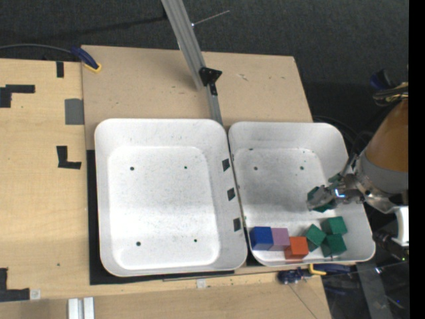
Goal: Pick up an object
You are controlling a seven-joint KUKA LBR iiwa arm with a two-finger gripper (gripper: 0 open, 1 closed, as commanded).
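Your gripper (323, 199) seems clamped on a green block (325, 205) just above the block cluster (299, 239) in the right bin (285, 138); a shallow grip could drop it.

Two white bins (166, 198) look like matt, speckled plastic; the bench (133, 78) is pale bare wood; the slanted pole (182, 28) is dull metal.
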